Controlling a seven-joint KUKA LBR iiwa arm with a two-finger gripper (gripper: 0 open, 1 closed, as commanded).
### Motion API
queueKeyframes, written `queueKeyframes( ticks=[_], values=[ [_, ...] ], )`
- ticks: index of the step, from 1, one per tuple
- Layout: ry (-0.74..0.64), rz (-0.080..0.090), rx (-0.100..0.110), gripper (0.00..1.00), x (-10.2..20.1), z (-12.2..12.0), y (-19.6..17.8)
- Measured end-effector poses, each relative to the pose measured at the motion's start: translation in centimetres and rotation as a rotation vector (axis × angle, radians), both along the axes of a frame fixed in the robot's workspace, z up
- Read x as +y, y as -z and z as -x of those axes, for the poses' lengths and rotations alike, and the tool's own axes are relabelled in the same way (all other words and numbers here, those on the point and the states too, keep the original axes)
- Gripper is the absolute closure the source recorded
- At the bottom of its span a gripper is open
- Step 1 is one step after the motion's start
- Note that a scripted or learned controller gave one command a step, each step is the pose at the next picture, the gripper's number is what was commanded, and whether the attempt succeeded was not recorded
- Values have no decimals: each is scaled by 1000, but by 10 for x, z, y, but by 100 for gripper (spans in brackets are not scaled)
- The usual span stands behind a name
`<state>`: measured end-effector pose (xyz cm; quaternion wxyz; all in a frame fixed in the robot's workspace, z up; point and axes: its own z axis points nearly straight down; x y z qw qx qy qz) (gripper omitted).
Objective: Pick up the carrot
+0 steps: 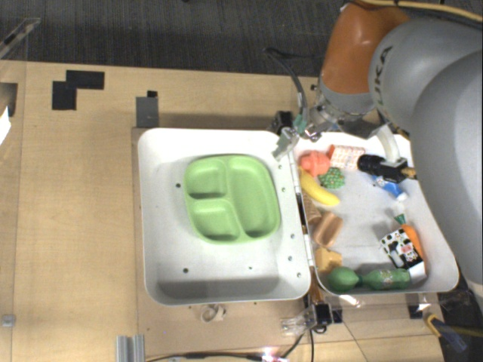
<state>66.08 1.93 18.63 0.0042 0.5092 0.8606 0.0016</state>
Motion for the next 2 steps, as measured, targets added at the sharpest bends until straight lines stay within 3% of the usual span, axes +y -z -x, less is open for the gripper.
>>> queueKeyframes(
  ticks=[1, 2],
  values=[
    [313, -1, 0, 0, -62, -10, -2],
    [663, -7, -1, 0, -23, -10, -39]
  ],
)
